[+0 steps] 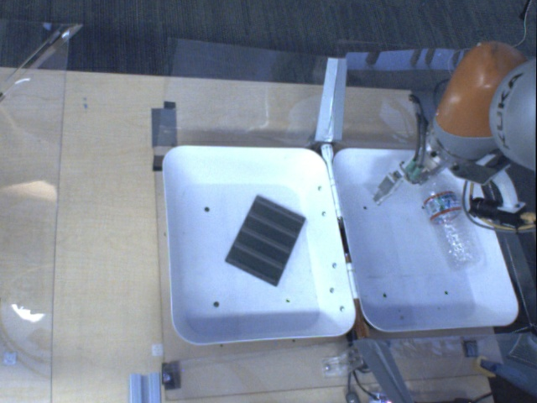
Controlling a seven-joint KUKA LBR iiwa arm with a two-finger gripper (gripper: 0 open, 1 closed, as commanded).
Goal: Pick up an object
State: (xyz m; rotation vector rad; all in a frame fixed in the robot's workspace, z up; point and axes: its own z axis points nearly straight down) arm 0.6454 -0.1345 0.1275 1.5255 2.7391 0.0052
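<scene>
The pale wooden worktop (92,225) spreads wide under the camera, and on it sit two shallow white bins side by side, edges nearly touching at the middle. The left bin (193,309) carries one thing: a dark grey ribbed slab (266,239), rectangular, lying flat and turned at a slant, near the bin's centre and well apart from every wall. The right bin (394,300) is where the action is. The arm (482,99) comes in from the right, grey body with its orange band bulging big at the top right corner, hanging over that bin's upper right part. Down from the wrist, the hand (388,187) pokes out toward the left, slim and pale, over the upper left area of the right bin, near the divider between the bins. Whether it is apart or together, I cannot tell; the view is too small and blurred there. Nothing shows between its tips. Just to the right, a clear plastic bottle (449,225) lies on its side on the bin floor, label end up toward the arm, body pointing down the picture, near the hand but apart from it. A metal post (331,99) stands above the seam of the bins.
</scene>
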